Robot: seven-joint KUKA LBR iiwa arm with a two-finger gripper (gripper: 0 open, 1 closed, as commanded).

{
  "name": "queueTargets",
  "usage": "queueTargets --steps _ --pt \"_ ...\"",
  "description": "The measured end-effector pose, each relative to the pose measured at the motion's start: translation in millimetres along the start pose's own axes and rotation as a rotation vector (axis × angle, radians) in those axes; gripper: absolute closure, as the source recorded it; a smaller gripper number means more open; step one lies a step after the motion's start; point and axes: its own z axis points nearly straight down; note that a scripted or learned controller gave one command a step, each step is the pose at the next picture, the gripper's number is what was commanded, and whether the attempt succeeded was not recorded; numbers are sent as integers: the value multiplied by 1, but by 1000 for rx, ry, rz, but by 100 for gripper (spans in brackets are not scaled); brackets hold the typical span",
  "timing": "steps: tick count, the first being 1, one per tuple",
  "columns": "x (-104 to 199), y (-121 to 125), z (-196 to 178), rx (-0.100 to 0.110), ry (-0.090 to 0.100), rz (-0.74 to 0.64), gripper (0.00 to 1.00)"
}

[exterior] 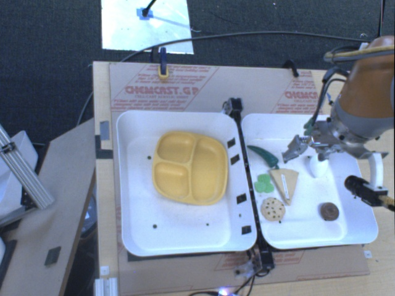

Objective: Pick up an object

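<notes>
My gripper (310,153) hangs over the back half of the right bin (358,230), its two metal fingers spread apart and open, with nothing between them. A small white object (312,166) lies just under and in front of it. To the left of the gripper lie a dark green pod (264,155), a tan wedge (286,182), a light green leafy piece (264,183) and a speckled cookie (272,209). A brown round piece (329,211) sits near the bin's front right.
The left bin (133,227) holds a yellow divided plate (190,168). A black-clipped ridge (244,171) separates the two bins. The grey and orange arm (370,91) comes in from the right above the right bin's back corner.
</notes>
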Motion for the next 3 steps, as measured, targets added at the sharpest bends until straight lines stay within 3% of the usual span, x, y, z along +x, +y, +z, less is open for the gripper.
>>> queueTargets --steps 1,3 --pt "0 2 -6 -12 -1 -2 0" --pt "4 -2 101 -6 0 0 0"
